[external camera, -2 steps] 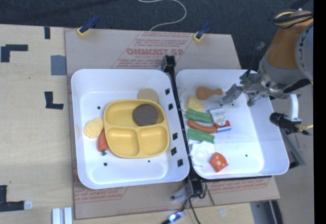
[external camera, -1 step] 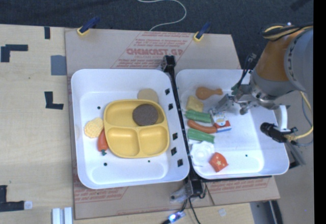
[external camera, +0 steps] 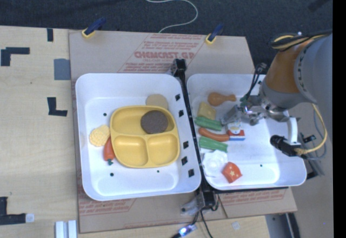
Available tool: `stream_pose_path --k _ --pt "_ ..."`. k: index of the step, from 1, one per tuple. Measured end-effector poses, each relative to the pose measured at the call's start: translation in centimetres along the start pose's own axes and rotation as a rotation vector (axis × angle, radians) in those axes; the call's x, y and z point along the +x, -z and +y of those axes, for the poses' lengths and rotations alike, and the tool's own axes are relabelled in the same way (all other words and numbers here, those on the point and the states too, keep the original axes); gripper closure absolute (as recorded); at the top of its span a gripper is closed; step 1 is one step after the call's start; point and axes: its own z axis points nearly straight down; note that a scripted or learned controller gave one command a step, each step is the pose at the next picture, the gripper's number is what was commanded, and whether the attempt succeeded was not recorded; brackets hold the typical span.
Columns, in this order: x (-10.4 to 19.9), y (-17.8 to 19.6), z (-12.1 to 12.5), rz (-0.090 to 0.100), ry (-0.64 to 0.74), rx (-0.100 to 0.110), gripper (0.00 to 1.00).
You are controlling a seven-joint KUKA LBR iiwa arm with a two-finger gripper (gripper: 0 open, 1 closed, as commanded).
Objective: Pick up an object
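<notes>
My gripper (external camera: 235,117) hangs low over the middle of the right bin (external camera: 270,173), reaching in from the right. Directly beneath and around it lie several toy foods: an orange drumstick (external camera: 221,98), a yellow cheese wedge (external camera: 206,111), a green bean pod (external camera: 207,122), an orange-red sausage (external camera: 214,135) and a small red, white and blue piece (external camera: 237,134). Another green piece (external camera: 214,145), a white lump (external camera: 215,162) and a red chunk (external camera: 231,172) lie nearer the front.
The left bin (external camera: 97,177) holds a yellow divided plate (external camera: 145,145) with a brown patty (external camera: 154,121) on it. A tan disc (external camera: 157,100), a yellow corn piece (external camera: 99,136) and a carrot (external camera: 108,150) lie around the plate. The bins' shared wall (external camera: 186,123) runs between them.
</notes>
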Motion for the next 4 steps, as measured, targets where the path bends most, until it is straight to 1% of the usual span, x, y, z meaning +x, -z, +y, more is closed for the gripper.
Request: stream_pose_path --k 1,2,3,4 --pt "0.0 1.2 0.1 -0.001 0.000 -0.003 1.00" --pt "0.9 5.6 0.2 0.001 -0.001 -0.002 1.00" --pt "0.1 10.4 -0.1 0.000 -0.002 -0.005 1.00" --pt "0.2 14.2 -0.1 0.001 -0.001 -0.003 1.00"
